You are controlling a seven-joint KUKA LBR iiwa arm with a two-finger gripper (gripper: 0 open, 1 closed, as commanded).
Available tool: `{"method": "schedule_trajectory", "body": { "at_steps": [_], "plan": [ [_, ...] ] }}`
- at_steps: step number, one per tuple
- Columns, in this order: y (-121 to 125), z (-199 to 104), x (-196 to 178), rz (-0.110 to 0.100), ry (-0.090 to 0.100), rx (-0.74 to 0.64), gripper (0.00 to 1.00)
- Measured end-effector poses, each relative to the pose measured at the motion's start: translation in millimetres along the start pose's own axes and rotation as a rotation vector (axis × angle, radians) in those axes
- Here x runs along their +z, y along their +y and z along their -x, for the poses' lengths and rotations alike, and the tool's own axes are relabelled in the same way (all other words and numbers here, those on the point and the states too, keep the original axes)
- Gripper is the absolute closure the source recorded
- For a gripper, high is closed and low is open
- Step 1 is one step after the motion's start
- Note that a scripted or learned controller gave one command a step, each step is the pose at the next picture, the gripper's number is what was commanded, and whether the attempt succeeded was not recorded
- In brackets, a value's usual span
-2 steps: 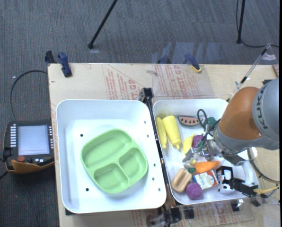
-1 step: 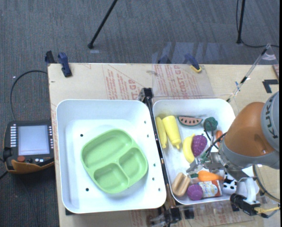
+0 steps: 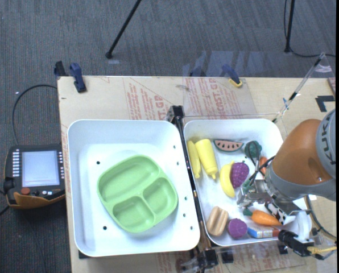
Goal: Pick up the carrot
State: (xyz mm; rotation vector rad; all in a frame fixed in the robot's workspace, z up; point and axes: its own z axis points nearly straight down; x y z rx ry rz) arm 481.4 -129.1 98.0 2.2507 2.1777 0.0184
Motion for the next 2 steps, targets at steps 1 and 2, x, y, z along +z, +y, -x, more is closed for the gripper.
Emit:
{"method": "schedule_trajectory", "body": {
  "at_steps": [1, 2],
  "plan": [
    [-0.3, 0.4, 0.3, -0.001, 0.0, 0.0, 0.0],
    [-5.1, 38.3, 11.7, -0.016, 0.002, -0.349, 0.0]
  ]
}}
